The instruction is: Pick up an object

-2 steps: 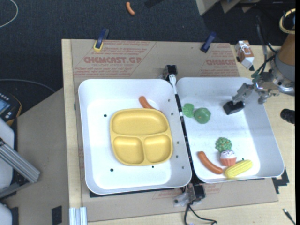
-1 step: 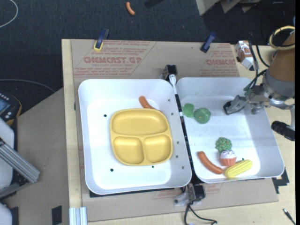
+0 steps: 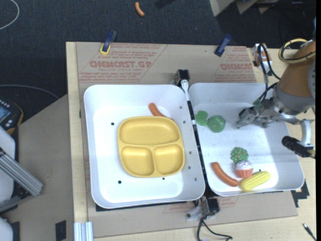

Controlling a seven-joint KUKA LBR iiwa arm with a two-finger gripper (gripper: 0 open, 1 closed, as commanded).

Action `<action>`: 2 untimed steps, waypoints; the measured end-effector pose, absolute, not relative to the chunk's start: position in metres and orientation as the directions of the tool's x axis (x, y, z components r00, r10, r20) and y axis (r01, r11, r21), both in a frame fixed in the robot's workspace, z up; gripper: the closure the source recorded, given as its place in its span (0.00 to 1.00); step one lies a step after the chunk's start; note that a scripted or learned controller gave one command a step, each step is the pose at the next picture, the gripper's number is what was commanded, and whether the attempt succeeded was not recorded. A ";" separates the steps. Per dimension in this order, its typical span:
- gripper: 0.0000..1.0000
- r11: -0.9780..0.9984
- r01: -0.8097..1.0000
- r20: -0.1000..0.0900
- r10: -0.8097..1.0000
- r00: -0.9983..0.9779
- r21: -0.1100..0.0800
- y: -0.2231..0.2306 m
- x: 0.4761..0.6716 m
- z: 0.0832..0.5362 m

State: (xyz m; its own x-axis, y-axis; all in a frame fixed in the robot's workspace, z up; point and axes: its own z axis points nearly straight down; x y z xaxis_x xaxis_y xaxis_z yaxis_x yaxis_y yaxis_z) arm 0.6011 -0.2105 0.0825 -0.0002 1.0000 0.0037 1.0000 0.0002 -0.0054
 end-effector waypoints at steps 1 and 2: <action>1.00 0.000 1.000 0.000 1.000 0.000 0.000 -0.211 0.602 0.096; 1.00 0.001 1.000 -0.004 1.000 -0.001 0.007 -0.214 0.607 0.140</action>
